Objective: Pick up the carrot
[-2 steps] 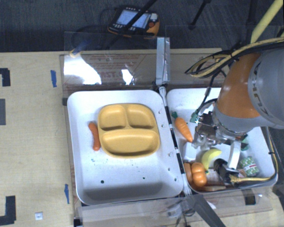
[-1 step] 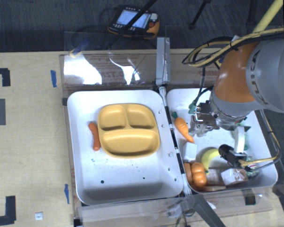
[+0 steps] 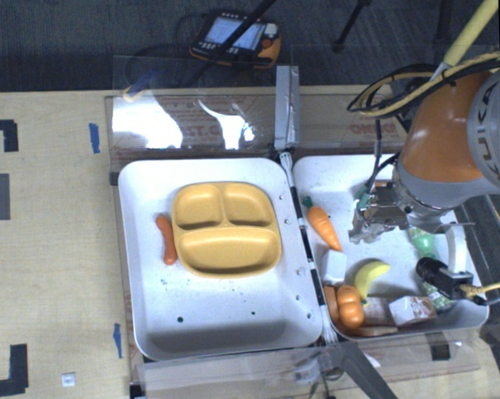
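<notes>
tapered orange carrot (image 3: 323,227) lies near the metal pincer (image 3: 365,227).

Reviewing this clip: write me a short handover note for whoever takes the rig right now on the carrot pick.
Gripper: low in the right bin, nothing seen held; whether it is open or shut is unclear from this view.
Carrot: lying in the right bin by its left wall, just left of the gripper and apart from it.
Nearby: banana and a small orange fruit toward the bin's front. The left bin holds a yellow divided plate with an orange sausage-shaped item beside it.
Done: arm is over the correct bin.
Left: move onto the carrot, grasp and lift.
</notes>
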Robot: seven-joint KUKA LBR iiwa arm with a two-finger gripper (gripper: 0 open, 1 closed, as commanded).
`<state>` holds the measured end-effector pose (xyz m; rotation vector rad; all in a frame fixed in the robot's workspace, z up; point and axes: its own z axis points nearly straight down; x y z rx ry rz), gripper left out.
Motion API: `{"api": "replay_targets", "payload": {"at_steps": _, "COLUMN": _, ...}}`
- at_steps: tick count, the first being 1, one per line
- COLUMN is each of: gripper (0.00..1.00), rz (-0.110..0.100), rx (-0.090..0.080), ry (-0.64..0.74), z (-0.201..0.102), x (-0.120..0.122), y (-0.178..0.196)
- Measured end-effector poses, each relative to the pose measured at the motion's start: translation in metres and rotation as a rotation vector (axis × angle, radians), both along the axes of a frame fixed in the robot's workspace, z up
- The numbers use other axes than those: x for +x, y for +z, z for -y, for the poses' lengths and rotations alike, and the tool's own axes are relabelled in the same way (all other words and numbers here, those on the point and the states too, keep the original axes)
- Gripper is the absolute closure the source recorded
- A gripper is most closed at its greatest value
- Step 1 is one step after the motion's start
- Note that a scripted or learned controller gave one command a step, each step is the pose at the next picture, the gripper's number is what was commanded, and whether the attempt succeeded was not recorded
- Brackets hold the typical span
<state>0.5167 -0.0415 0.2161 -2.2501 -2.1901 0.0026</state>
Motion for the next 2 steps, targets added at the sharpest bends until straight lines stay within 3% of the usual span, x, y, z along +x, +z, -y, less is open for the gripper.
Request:
{"api": "replay_targets", "payload": {"at_steps": 1, "gripper": 1.00, "rz": 0.003, "rx": -0.002, "ry": -0.300, "z": -0.002, "x": 0.015, "y": -0.009}}
{"api": "replay_targets", "payload": {"at_steps": 2, "gripper": 1.00, "rz": 0.002, "rx": -0.002, "ry": -0.508, "z": -0.011, "x": 0.056, "y": -0.015}}
